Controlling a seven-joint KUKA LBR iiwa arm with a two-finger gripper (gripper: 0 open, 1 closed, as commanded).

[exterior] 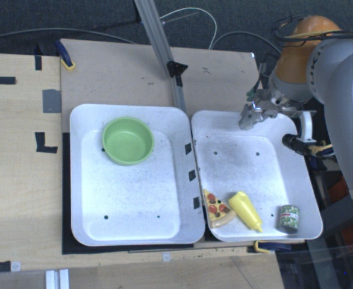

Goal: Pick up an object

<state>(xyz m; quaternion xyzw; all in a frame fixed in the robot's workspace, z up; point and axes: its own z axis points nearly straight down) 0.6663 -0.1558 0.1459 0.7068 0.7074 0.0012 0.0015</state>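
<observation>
The arm (pixel 321 59) hangs over the right bin's (pixel 267 146) far rim. A green bowl (pixel 127 140) sits in the left bin (pixel 92 179). Mustard bottle (pixel 246 210), pizza slice (pixel 216 208) and what looks like a small can (pixel 288 218) lie along the near wall, well apart from the gripper (pixel 249 120).

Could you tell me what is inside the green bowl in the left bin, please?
The green bowl shows only its own bare green bottom; nothing lies in it. Its near wall hides a thin strip of the inside, and what is under the bowl is covered.
</observation>
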